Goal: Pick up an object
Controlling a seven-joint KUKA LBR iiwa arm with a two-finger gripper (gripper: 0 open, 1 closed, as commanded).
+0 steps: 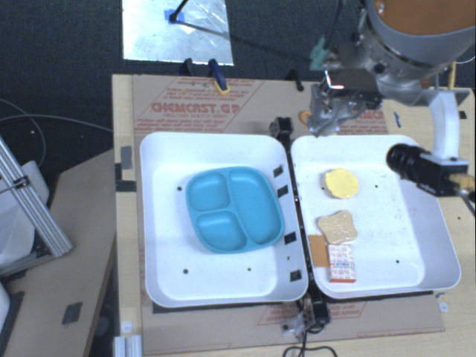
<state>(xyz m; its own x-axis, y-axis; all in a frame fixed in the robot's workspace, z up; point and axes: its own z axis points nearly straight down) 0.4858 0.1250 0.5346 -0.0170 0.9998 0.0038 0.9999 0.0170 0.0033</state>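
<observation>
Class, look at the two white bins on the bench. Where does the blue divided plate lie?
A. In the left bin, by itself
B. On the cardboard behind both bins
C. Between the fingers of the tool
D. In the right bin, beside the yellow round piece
A: the blue divided plate lies flat in the left bin, while the yellow round piece and the other small items lie in the right bin.

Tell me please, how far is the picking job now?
Nothing looks done yet. The gripper is above the right bin's far edge, away from the objects. The yellow disc, the toast piece and the small packet lie in that bin. Reaching and grasping are left.
</observation>
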